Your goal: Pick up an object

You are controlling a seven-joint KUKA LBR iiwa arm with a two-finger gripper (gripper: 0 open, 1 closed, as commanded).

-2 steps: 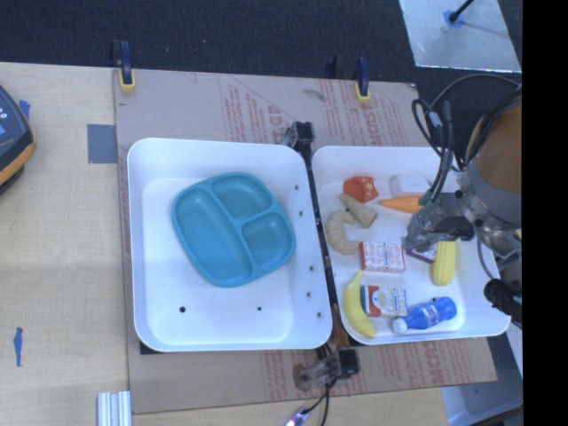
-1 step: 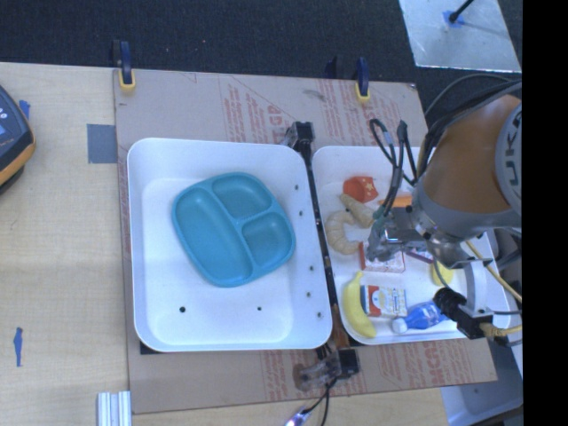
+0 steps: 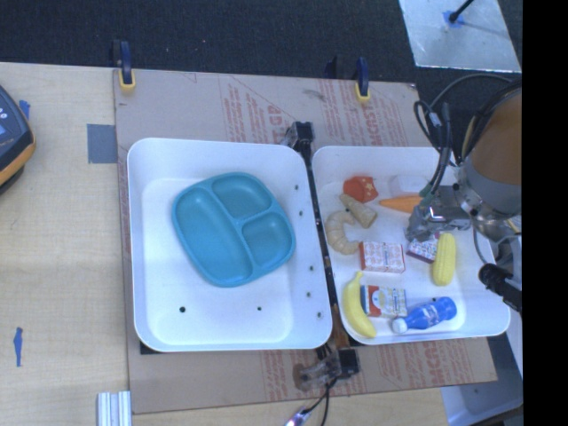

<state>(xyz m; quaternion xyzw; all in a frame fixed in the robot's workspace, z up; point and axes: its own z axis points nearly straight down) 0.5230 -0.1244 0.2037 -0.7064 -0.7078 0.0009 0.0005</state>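
The right bin (image 3: 408, 160) holds several small items: a red piece (image 3: 361, 187), an orange carrot (image 3: 400, 204), a beige piece (image 3: 358, 210), a pale shrimp-like piece (image 3: 338, 233), a small red-and-white box (image 3: 382, 256), a banana (image 3: 357, 306), a carton (image 3: 383, 301), a blue bottle (image 3: 429, 314) and a yellow corn cob (image 3: 444, 258). My gripper (image 3: 428, 230) hangs low over the right part of this bin, just left of the corn cob and right of the carrot tip. A small packet (image 3: 421, 251) lies right under it.
The left bin (image 3: 160, 327) holds a blue divided plate (image 3: 233, 228). Clamps (image 3: 303, 136) join the bins at the middle. A dark device (image 3: 13, 136) sits at the bench's far left edge. Cables (image 3: 439, 122) loop behind the arm at the right.
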